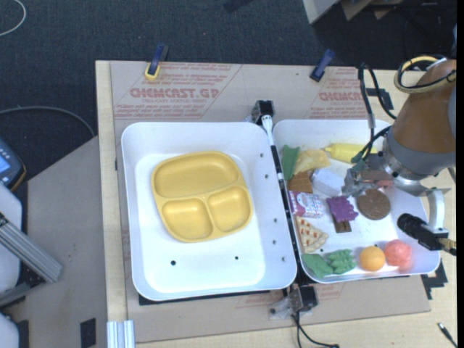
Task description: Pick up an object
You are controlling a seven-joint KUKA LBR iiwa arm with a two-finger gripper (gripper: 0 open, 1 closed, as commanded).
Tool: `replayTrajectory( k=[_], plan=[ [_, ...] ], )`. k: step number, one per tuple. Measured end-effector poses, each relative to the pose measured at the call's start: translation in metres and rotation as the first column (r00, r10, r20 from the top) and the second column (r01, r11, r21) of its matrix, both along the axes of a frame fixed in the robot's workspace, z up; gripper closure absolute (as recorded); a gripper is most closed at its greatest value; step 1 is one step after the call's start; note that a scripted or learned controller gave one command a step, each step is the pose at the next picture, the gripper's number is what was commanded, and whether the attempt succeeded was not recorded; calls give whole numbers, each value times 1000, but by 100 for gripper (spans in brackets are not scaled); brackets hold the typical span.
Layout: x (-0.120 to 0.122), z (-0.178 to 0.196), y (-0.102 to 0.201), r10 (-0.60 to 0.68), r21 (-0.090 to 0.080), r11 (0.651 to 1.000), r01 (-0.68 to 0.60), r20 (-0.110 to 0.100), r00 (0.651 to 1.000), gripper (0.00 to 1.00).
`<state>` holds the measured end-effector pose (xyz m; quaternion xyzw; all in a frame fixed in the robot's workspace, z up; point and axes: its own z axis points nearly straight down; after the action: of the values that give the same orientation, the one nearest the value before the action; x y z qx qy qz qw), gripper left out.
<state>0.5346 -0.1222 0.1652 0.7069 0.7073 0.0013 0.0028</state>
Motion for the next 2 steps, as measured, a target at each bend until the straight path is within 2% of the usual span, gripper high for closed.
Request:
replayTrajectory(
  k=[1, 2],
  plan=[
    [1, 53, 0, 1, 0, 1000, -1, 2, 1000, 100],
    [-15, 59, 56, 5, 5, 1000, -5, -8, 1000, 100]
  ],
)
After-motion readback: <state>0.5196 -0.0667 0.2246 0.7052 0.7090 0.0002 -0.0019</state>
